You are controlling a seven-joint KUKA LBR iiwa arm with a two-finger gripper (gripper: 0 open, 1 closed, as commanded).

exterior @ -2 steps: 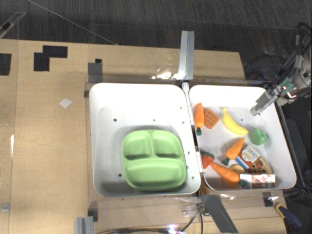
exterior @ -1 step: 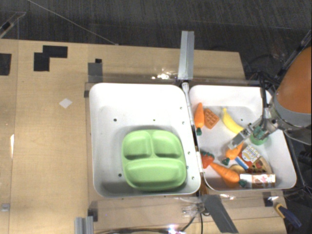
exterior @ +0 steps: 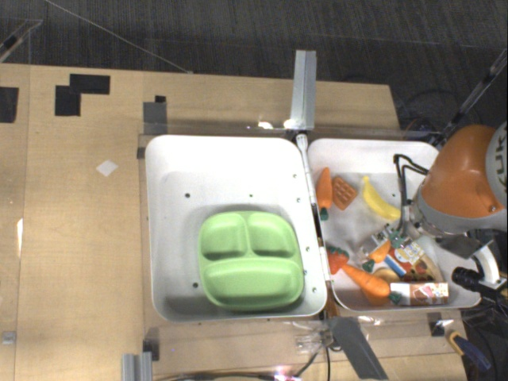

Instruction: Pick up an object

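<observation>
The right bin holds a heap of toy food. An orange carrot lies along its left wall, with a brown waffle beside it and a yellow banana further right. A second carrot lies near the front wall, next to a white and pink carton. My gripper reaches down from the orange-banded wrist into the pile of small packets at the bin's right front. Nothing is visibly lifted.
The left bin carries a green divided plate in its front half. A metal post stands at the back between the bins. The arm covers the right bin's right side.
</observation>
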